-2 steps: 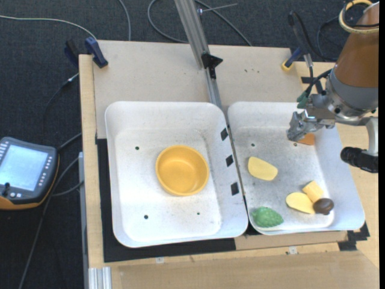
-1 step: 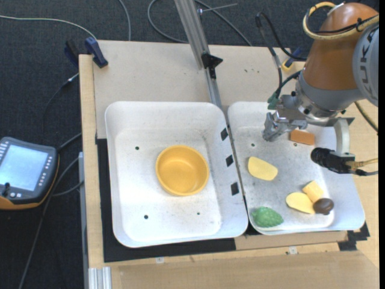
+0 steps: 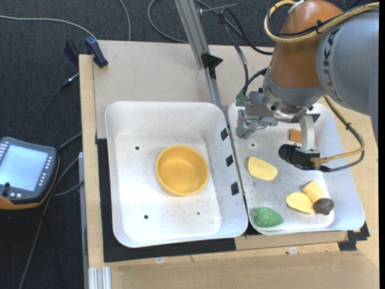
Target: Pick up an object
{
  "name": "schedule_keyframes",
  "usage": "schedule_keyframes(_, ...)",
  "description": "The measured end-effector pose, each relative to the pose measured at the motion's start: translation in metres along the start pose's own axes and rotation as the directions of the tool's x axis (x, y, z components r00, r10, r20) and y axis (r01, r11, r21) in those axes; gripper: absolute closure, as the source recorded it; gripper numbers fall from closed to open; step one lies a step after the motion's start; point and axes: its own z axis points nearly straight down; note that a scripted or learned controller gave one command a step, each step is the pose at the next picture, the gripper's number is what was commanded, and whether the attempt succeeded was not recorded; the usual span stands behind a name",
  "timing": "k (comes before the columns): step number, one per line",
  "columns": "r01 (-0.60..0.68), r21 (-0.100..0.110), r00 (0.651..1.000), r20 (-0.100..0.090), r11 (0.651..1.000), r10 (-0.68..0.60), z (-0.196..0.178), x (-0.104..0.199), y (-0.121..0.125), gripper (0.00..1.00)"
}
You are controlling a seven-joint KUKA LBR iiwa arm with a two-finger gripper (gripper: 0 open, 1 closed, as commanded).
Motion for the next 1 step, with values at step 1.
schedule_keyframes(1,-0.001,0.000,1.000,0.001,1.000,0.001,0.0088,0.0468,0.0054,1.00)
